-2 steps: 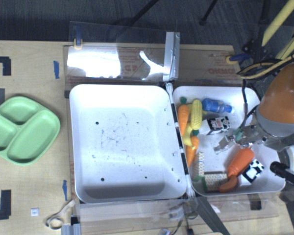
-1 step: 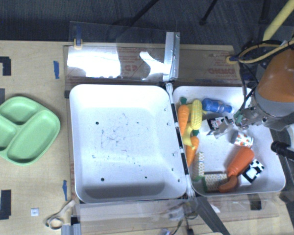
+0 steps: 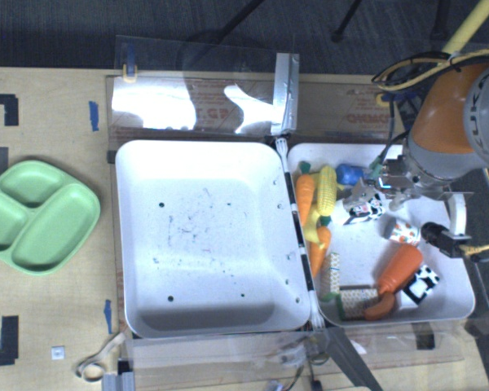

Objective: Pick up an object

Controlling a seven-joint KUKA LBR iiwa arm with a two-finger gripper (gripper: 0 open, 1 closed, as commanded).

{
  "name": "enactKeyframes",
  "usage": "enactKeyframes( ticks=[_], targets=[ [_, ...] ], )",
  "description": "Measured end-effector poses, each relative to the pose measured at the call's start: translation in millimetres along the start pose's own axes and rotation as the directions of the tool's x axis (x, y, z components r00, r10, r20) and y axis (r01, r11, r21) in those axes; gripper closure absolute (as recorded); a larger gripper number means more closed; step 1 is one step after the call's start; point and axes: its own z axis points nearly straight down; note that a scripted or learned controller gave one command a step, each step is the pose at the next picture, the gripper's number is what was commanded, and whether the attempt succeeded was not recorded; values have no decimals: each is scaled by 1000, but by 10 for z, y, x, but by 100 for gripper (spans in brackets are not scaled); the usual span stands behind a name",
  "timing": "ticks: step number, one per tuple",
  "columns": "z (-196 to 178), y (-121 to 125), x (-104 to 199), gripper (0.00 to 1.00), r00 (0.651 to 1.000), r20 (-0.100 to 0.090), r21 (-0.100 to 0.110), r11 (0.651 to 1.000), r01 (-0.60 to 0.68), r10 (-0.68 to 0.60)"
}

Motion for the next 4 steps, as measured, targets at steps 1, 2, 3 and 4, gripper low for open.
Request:
enactKeyframes(
  ticks=[1,2,3,4],
  targets=[
    [-134,217,-85,0,998,0,0,998,-62,62],
    [-52,524,-1,0,999,1,-1,999,40,-40],
    [409,806,-273,0,1000,3,-14,1000,5,-5],
    [595,829,-243,0,999,1,-4,999,47,-47]
  ],
)
